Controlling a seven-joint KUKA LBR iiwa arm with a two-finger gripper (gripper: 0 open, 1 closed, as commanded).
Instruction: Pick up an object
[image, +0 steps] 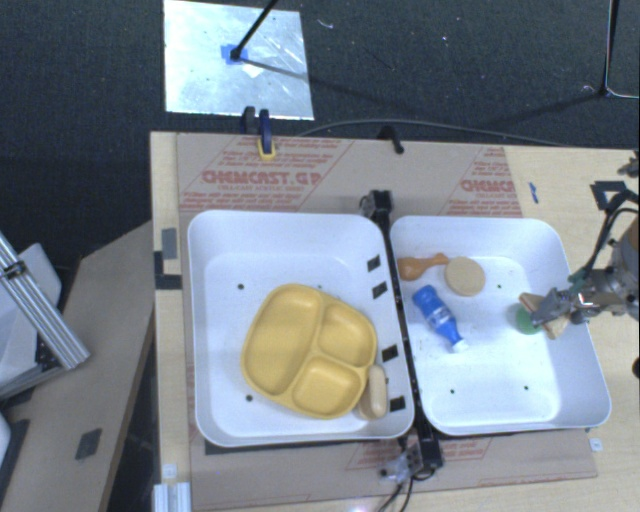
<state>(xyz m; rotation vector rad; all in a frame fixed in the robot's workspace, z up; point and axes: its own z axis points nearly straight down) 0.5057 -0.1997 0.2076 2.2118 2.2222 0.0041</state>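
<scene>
In the right bin (500, 395) lie a blue bottle (437, 315), a round tan disc (464, 276) and an orange-brown drumstick-shaped piece (422, 266). A small green object (523, 320) sits by the bin's right side. My gripper (547, 312) reaches in from the right, low over the bin floor, its tip right against the green object. The view is too coarse to tell whether the green object is held. The left bin (230, 250) holds a yellow divided plate (310, 350) with a beige bread-like piece (374, 391) at its lower right corner.
A black divider with clips (395, 320) runs between the two bins. A clamp (263, 130) stands at the bench's far edge. An aluminium frame (40, 310) stands at the left. The right bin's front half has free floor.
</scene>
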